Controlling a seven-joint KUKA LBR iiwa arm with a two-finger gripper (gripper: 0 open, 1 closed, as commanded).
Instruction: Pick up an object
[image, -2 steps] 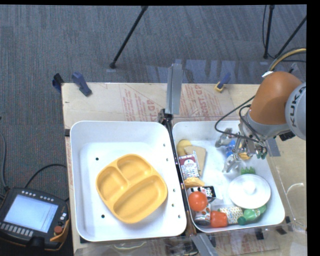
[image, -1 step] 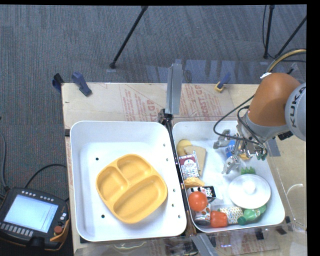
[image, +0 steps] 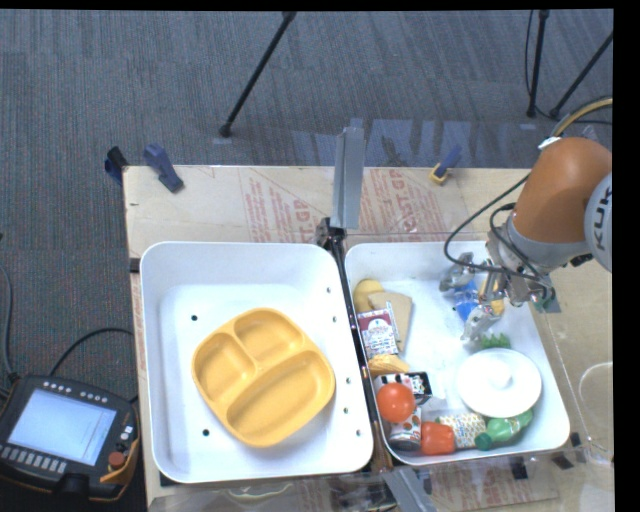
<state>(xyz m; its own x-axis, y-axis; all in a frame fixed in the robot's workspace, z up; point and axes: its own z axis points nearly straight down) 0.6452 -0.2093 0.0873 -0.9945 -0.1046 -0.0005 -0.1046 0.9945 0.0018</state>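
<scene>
The arm is reaching in from the right, and its end effector (image: 487, 300) is hanging low over the upper right part of the right bin (image: 420, 258). How its jaws are standing cannot be told; nothing is visibly gripped in it. A small green object (image: 492, 341) is lying just below it, touching the rim of the white round lid (image: 498, 381), and in my judgement this is the likeliest target.

The remaining candidates are crowding the bin's left and lower sides: a pale yellow block (image: 385, 299), a red-and-white packet (image: 377, 331), an orange-red ball (image: 395, 402), a small red piece (image: 437, 438) and a green bottle (image: 505, 431) lying along the front wall. This packing is leaving little room for a clean approach there, which probably explains why the tool is working the freer upper right corner.

The left bin (image: 170, 280) is holding a yellow divided plate (image: 262, 374), lying flat and well apart from the arm. Both bins are sitting side by side on the surface (image: 230, 205).
</scene>
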